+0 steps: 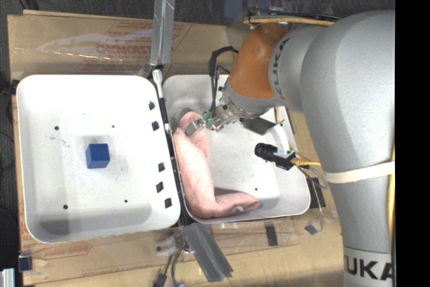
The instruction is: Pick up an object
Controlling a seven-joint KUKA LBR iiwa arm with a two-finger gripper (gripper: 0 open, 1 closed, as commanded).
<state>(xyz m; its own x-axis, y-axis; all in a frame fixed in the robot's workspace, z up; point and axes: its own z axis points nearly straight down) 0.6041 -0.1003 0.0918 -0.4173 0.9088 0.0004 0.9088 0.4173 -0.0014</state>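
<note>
The gripper (209, 121) sits at the top end of the pink cloth (198, 175) along the right bin's (295, 201) left wall, fingers state unclear, while the blue cube (98, 155) has free room in the left bin (40, 94).

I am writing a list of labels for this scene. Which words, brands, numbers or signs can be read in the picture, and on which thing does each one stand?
"UKA": white letters on the dark base of the arm, bottom right; the picture edge cuts the word off.
Faint red print on the cardboard sheet behind the left bin: too washed out to read.
No text can be read on the blue cube, the pink cloth or the bins.
</note>
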